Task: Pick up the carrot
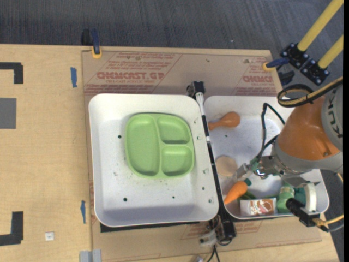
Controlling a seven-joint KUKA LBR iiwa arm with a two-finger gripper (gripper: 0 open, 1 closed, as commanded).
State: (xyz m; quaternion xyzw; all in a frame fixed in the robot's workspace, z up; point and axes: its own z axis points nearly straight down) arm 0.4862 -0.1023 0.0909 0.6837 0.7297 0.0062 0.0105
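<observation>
The carrot (236,192), orange with a green top, lies tilted in the right bin (248,132) near its front left corner. The gripper (254,171) hangs just above and to the right of the carrot's green end, below the arm's orange band. Nothing visible links the carrot to the gripper. The arm covers the right part of this bin.
An orange drumstick-shaped toy (224,120) lies at the back of the right bin, and a beige round piece (226,164) sits by the carrot. A small carton (257,206) and a green-white item (288,197) lie along the front wall. The left bin (106,162) holds a green divided plate (160,145).
</observation>
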